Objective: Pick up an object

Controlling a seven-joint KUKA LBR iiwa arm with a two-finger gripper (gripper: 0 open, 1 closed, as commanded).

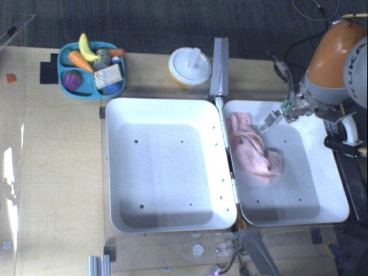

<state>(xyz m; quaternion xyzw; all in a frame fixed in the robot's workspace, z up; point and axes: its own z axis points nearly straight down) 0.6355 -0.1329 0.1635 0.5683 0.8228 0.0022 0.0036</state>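
Cloth (253,148): pink, crumpled, lying in the right bin (305,206), against that bin's left wall and running from the upper left corner down toward the middle of the floor.
Gripper (270,120): just right of the cloth's upper end, over the right bin's upper part, pointing left toward the cloth; it looks apart from the cloth, with nothing between its fingers.
Fingers: too small and blurred here to tell whether they stand apart or together.
Arm (336,53): grey with an orange band, up and right of the cloth, reaching in over the right bin's upper right corner.
Left bin (164,165): left of the cloth, touching the right bin along the shared wall.
Cup (190,66): white lid, yellow base, up and left of the cloth, beyond the left bin's far rim.
Tray (89,71): blue, holding toy food, far left of the cloth, on the bench.
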